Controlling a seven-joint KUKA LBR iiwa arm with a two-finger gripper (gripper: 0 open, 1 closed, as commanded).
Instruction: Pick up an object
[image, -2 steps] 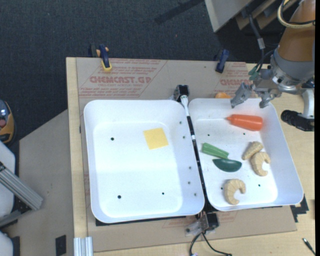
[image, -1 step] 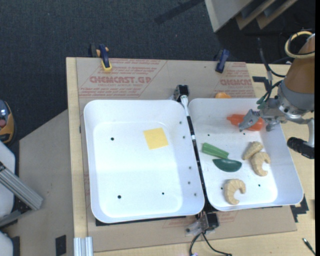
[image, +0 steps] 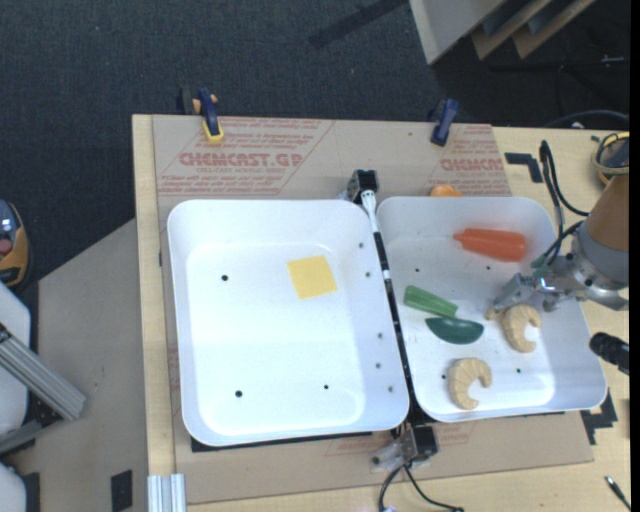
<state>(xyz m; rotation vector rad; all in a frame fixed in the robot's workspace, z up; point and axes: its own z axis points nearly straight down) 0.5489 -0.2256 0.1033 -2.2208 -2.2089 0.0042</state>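
My hand sits low in the right bin, just above one croissant; I cannot tell how open it is. I count two croissants, one carrot, one yellow square.

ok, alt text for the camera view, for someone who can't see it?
The arm's pincer hangs low in the right bin, just above a tan croissant, near a second croissant, an orange carrot, a green stick and a dark green wedge. The left bin holds a yellow square.
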